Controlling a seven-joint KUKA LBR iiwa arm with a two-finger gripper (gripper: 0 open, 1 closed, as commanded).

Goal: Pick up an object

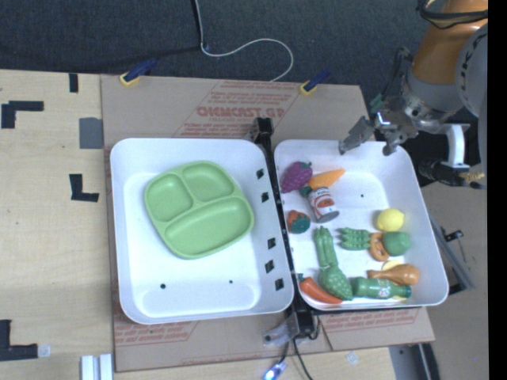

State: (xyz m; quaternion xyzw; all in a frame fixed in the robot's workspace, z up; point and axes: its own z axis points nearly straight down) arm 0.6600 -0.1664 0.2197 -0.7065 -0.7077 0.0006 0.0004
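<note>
Currently:
gripper (371,136): fingers spread, nothing between them, over upper rim of right bin (424,204)
nearest targets: toy carrot (327,177), small can (322,203), purple grapes (296,176), lower left of gripper
carrot axis: slants up-right, toward gripper
left bin: green divided plate (199,208)

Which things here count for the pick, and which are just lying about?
For the job:
- gripper, above the right bin's far edge
- right bin
- toys in it: purple grapes, can, lemon, carrot

Lying about:
- green divided plate
- left bin
- white cable
</note>
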